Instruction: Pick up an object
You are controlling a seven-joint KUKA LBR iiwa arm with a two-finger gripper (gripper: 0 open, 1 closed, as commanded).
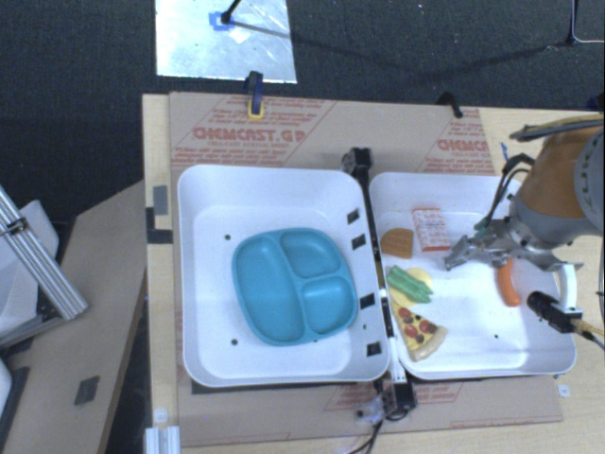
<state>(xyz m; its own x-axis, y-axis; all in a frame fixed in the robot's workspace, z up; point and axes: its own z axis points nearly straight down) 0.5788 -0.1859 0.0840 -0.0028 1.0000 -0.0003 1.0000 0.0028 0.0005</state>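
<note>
Orange carrot [509,283] lies just right of the claw [460,254], apart from its fingertips, in the right-hand bin [492,353]. I cannot tell whether the claw is open (its tips blur together). Left of it sit a biscuit [398,243] and green beans [409,283]; further left, a blue plate [292,286].

Single fixed view, set above the bench [312,121], looking down at a slant. Far bench edge toward 12 o'clock, near edge toward 6. Distant enough to take in both white bins whole: left bin [203,282] at 9 o'clock of centre, right bin [473,343] at 3. Arm [567,187] entering from 3 o'clock. Dark floor [76,64] toward 12.
</note>
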